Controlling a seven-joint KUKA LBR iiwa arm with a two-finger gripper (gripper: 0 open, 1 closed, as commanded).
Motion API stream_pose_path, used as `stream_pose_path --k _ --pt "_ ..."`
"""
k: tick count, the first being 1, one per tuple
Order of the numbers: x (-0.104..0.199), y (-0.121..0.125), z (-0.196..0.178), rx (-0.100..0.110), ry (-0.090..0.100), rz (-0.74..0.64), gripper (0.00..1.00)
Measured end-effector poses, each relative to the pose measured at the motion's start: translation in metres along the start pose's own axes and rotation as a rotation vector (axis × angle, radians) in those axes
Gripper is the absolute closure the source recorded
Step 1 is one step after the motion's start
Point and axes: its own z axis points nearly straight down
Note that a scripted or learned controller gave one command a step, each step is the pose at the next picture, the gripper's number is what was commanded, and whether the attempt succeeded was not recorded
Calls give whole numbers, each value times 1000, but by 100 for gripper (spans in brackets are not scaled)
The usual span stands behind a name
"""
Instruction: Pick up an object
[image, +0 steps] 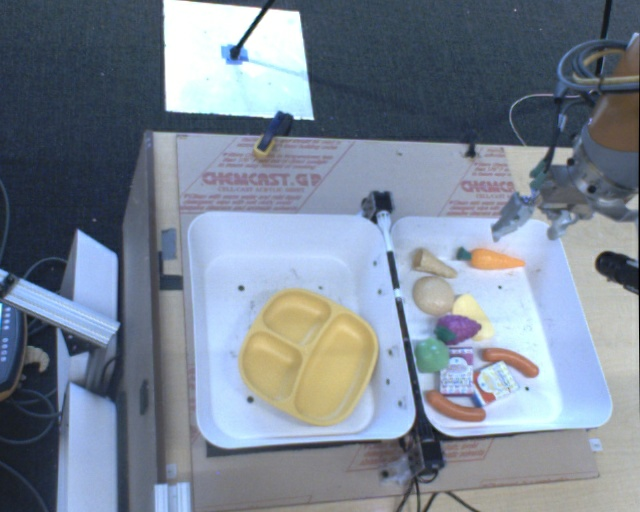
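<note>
Up at the far right, the end effector (533, 220) hangs with its fingers apart and nothing between them, just above the right bin's (585, 330) back rim, near the toy carrot (493, 260) lying inside beside other play food

Tray (309, 357) in left bin (215, 300); toy food (462, 330) in right bin (575, 330).
</note>
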Motion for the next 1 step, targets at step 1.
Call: stream_pose_path --k 1 --pt "28 -54 184 1 0 2 0"
